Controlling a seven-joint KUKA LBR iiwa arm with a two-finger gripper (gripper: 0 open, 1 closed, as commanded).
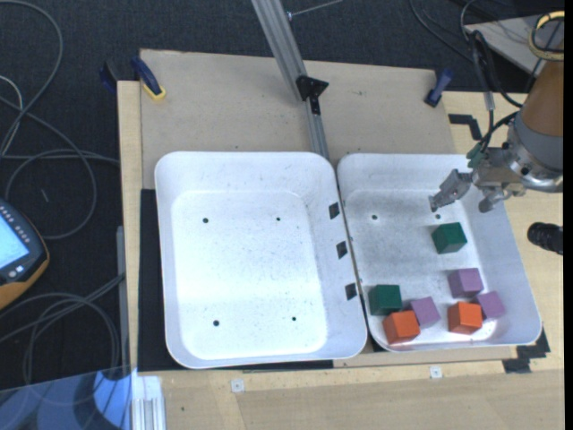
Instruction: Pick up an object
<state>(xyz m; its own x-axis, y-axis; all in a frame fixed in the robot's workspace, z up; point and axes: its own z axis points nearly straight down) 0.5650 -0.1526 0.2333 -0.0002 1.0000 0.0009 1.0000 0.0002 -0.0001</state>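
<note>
Overhead, slanted view: two shallow white bins sit side by side on the wooden surface (224,106). Left bin (179,186) and right bin (358,173) touch along their inner rims. Arm (546,124), grey w/ orange band, enters from view's right; claw (466,191) hangs over the upper part of the right bin, fingers (445,193) spread, nothing btwn them. Upper green cube (448,237) lies just below the claw, apart from it. Remaining blocks cluster near the bin's lower edge: lower green cube (385,297), left orange cube (402,326) just below it, small purple cube (424,310) beside both; right orange cube (465,316) btwn upper purple cube (465,281) and right purple cube (491,305). Blue clamps (148,77) grip the surface's far corners.
</note>
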